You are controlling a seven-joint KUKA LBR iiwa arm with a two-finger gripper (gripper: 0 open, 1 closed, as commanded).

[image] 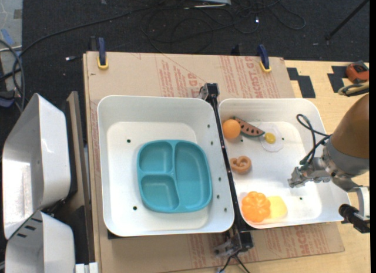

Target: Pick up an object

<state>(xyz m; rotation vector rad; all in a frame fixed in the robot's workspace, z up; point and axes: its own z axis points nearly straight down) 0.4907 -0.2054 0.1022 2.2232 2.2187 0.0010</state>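
On the cardboard (176, 72), mirrored red lettering, unreadable.

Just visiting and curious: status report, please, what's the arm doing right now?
Gripper low in right bin, nothing seen between fingers. Nearest items: pretzel, orange fruit. Teal tray in left bin. Path clear.

Bright even overhead light, soft shadows — slight blur, white bins (111, 166) glaring

Sheet of brown cardboard (176, 72) under the bins at frame centre, two blue-and-yellow clamps (102, 54) (264, 59) on its upper edge, white tubs (35, 154) at far left, black cables (176, 22) across dark floor along the top.
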